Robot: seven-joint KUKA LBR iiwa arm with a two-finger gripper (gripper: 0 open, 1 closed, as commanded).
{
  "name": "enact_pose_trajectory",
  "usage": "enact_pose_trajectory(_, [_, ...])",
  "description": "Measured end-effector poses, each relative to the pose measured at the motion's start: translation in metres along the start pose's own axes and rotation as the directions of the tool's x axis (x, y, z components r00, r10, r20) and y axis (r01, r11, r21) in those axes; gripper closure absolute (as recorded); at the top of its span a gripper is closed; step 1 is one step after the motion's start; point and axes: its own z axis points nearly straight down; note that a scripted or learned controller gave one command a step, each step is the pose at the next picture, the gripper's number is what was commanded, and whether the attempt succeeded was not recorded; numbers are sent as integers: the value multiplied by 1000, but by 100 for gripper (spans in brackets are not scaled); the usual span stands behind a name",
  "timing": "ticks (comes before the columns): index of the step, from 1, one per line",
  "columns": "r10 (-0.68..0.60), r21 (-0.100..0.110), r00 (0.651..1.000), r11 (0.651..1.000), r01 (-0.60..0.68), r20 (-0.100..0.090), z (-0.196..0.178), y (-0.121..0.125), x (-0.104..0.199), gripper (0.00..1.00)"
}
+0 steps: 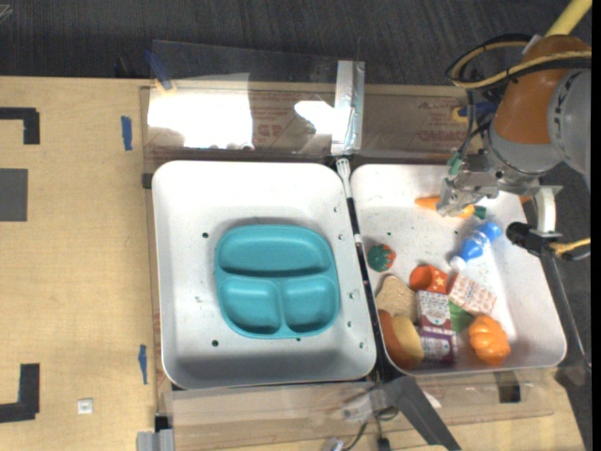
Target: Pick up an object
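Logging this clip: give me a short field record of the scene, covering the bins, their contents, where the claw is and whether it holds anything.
left bin: teal divided tray
right bin: pile of small items near the front, blue bottle, small orange piece
claw: low over the right bin's back part, beside the small orange piece
held object: none seen between the fingers
arm: enters from the right
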Motion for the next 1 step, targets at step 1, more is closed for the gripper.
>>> enact_pose_trajectory(1, [-57, -5, 998, 998, 57, -2, 27, 14, -41, 100])
